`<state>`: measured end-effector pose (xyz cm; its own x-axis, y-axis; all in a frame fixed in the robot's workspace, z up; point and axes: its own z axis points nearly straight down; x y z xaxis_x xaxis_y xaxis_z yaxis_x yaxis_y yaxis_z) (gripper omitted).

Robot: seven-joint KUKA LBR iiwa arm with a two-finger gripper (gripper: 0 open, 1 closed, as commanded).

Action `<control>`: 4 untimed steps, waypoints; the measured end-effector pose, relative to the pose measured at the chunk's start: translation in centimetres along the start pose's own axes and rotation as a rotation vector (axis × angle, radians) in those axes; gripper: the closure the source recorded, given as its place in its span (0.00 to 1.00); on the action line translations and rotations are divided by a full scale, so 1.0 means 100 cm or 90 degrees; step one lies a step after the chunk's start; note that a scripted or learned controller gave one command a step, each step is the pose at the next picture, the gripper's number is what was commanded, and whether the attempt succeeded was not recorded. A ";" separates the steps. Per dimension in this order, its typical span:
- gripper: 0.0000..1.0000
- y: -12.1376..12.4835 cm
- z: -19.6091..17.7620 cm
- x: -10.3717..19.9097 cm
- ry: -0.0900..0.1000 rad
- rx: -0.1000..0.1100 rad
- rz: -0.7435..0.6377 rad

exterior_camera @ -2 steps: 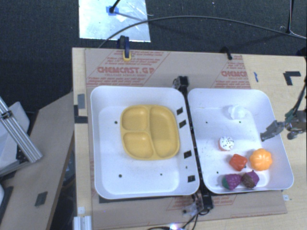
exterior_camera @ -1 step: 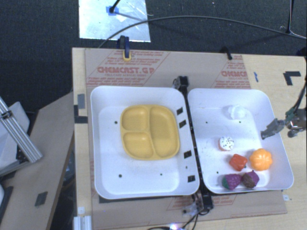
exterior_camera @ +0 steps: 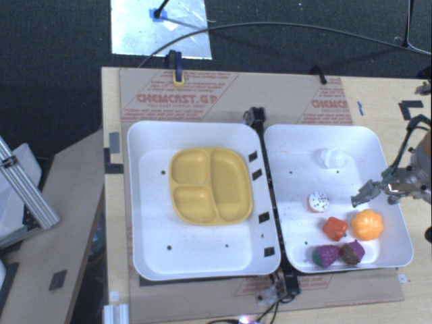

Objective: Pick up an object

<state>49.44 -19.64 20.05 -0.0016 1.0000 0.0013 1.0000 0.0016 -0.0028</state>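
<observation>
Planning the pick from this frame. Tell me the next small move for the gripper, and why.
Probably a short shift down-left and a descent toward the white round toy. The gripper sits over the right bin, beside that toy, which lies apart from the others. The orange ball and red piece sit close together, so they seem harder to grasp cleanly.

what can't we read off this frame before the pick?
- End effector: small and blurred in the camera view, finger state unreadable.
- Arm: cut off by the right edge.
- White object in the right bin: washed out against the bin floor, shape unclear.
- Purple items: too small to identify.
</observation>
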 end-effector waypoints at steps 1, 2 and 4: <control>0.00 0.006 0.045 -0.004 -0.001 -0.001 0.000; 0.00 0.005 0.086 -0.004 -0.001 -0.002 0.001; 1.00 0.008 0.009 -0.004 -0.003 -0.007 -0.002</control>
<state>50.28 -20.01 19.11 -0.0044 1.0000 -0.0029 1.0000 0.0044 0.0076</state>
